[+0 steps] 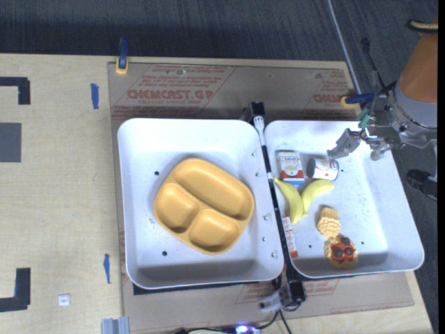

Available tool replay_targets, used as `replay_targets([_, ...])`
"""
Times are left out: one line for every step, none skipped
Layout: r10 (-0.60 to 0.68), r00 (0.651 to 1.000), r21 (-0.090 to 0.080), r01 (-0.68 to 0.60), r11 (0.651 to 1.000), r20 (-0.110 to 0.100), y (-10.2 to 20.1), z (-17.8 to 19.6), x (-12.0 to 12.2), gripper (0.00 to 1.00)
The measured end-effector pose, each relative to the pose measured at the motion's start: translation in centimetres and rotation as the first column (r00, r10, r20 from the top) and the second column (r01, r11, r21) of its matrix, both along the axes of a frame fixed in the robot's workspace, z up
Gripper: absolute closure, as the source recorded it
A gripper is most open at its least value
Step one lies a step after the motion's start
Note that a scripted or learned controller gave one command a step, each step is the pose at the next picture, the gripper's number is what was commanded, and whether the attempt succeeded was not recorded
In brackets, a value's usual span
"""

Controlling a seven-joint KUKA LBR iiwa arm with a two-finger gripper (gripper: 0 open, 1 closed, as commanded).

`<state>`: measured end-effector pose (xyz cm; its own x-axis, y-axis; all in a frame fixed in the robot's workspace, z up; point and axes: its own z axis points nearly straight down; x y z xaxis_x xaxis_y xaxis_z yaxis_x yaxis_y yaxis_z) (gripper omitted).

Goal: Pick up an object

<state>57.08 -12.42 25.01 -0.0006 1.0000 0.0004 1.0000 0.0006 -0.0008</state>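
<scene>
Pale bench (pixel 55 207), two white bins (pixel 132 186)

Two white bins (pixel 135 207), one yellow divided tray (pixel 201 204), two bananas (pixel 300 195), one small carton (pixel 290 165), one small can (pixel 324 170), one waffle cone (pixel 328 221), one orange toy (pixel 341 251)

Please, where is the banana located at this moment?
In the camera view the banana lies in the right bin, near its left wall, just below the small carton and up-left of the cone-shaped toy.
</scene>
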Motion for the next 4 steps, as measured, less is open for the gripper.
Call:
replay_targets([-0.001,1.000,0.000,0.001,1.000,0.000,1.0,-12.6,-3.0,0.00])
replay_targets([-0.001,1.000,0.000,0.001,1.000,0.003,0.1,-16.4,-9.1,0.00])
replay_targets([-0.002,1.000,-0.004,0.002,1.000,0.011,0.0,-15.3,-8.9,1.00])
replay_targets([0.001,1.000,0.000,-0.001,1.000,0.002,9.6,-6.5,-2.2,1.00])
